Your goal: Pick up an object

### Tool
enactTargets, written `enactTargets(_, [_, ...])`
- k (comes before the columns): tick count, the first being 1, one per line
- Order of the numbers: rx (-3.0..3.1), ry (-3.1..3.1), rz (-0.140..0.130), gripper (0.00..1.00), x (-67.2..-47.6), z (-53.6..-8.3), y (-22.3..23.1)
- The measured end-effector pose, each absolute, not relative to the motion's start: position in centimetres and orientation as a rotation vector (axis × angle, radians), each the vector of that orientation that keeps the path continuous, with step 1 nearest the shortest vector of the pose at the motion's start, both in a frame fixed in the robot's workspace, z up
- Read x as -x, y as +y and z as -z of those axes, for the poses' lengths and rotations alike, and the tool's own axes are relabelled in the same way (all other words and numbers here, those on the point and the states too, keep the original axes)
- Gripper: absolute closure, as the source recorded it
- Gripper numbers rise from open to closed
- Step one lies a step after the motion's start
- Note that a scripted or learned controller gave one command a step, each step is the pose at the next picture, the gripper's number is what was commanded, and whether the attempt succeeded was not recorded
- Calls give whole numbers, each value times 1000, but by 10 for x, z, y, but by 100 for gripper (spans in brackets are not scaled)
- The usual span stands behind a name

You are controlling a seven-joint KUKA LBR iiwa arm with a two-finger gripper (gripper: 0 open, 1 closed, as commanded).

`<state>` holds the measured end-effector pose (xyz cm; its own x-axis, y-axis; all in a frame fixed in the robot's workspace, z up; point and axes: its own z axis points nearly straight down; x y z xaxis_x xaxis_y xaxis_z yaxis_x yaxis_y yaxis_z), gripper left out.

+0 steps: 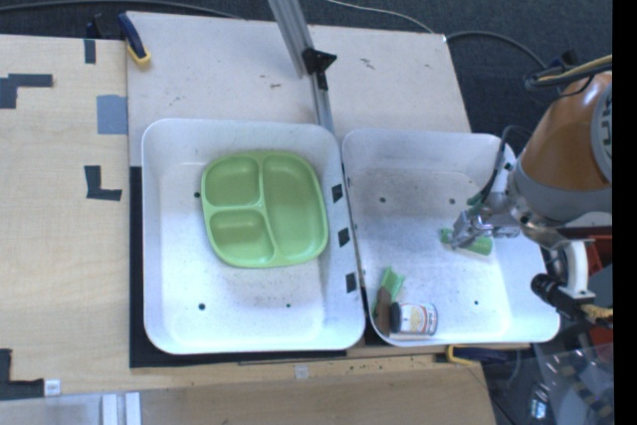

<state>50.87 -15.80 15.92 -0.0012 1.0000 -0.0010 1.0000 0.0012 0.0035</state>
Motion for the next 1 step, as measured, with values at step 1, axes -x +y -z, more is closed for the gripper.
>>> enactTargets(1, [-2216, 2219, -4, 100, -511, -221, -164])
